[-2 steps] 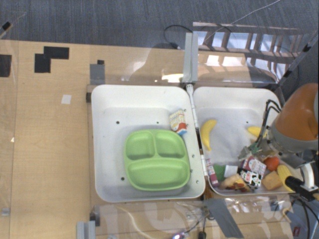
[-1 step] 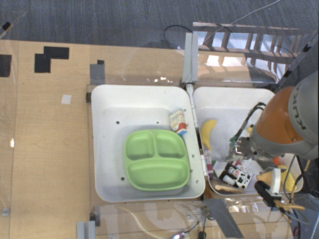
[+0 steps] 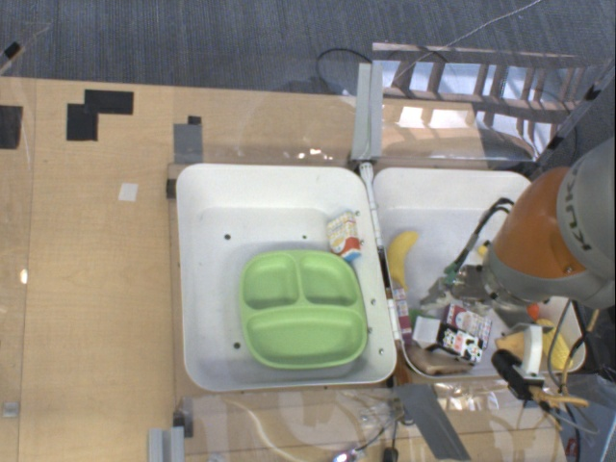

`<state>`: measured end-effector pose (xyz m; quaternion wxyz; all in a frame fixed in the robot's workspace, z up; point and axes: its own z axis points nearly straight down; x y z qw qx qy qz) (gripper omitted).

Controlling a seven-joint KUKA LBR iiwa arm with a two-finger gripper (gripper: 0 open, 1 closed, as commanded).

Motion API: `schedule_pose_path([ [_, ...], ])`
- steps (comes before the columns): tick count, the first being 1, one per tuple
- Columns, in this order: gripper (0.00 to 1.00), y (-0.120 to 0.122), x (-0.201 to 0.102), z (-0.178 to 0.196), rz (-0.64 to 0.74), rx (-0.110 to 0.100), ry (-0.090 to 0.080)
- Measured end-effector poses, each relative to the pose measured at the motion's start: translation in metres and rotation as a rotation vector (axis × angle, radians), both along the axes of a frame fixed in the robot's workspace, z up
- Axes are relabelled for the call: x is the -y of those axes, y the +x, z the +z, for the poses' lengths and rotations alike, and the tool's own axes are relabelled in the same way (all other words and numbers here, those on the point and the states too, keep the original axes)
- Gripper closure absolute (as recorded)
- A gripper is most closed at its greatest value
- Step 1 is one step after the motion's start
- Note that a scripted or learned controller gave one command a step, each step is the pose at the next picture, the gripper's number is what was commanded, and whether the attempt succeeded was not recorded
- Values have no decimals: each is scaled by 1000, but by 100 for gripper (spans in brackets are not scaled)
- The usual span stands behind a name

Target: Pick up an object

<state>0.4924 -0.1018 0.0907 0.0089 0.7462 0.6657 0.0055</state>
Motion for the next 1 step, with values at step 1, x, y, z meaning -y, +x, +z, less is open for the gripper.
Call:
schedule_pose_path([
  [1,0,1,4,0,185,1,-1],
])
